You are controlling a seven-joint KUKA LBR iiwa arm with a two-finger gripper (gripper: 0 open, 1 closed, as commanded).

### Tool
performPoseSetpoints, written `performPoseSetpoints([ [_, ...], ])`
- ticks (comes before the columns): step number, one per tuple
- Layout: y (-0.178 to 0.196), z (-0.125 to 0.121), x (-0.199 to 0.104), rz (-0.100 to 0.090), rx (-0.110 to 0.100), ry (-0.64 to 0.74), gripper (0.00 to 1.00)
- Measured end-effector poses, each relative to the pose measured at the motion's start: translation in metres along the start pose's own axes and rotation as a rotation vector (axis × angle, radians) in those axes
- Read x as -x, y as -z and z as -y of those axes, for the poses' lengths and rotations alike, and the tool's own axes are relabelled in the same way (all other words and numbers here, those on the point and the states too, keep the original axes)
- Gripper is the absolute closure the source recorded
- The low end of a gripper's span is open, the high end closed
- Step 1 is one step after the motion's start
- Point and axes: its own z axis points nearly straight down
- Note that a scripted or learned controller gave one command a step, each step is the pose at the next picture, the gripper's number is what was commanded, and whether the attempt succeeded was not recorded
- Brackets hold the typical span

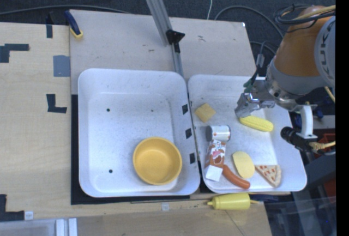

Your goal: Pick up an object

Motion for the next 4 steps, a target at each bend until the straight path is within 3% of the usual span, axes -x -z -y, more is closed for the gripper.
performPoseSetpoints([
  [1,0.018,-0.001,-0.001,-0.001,-0.002,-0.001,1.0],
  [4,0.018,-0.078,-0.137,-0.001,-0.004,0.003,1.0],
])
